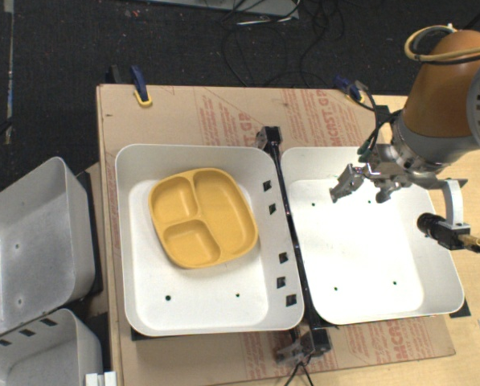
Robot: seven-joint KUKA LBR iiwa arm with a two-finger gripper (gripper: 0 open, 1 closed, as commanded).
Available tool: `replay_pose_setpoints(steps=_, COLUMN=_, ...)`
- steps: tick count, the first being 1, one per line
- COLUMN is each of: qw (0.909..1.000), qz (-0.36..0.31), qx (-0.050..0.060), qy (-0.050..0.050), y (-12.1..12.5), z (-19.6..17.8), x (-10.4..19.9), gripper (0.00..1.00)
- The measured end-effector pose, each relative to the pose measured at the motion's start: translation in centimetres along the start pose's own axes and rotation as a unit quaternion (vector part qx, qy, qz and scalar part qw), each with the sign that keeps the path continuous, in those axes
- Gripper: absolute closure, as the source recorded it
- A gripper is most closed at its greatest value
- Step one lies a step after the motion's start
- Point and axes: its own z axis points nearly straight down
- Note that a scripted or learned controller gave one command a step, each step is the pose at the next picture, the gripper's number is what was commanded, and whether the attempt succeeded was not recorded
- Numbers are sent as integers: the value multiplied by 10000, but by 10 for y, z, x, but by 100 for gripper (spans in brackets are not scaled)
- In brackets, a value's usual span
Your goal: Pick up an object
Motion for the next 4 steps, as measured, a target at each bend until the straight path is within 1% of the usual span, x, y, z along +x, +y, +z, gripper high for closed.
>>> replay_pose_setpoints(steps=1, qw=10000, qz=-11, qx=-61, qy=-8, y=2, z=-7, x=0, gripper=0)
replay_pose_setpoints(steps=2, qw=10000, qz=5, qx=-44, qy=-7, y=6, z=57, x=0, gripper=0)
replay_pose_setpoints(steps=3, qw=10000, qz=11, qx=-45, qy=-7, y=9, z=117, x=-7, gripper=0)
replay_pose_setpoints(steps=4, qw=10000, qz=8, qx=-54, qy=-7, y=10, z=145, x=-6, gripper=0)
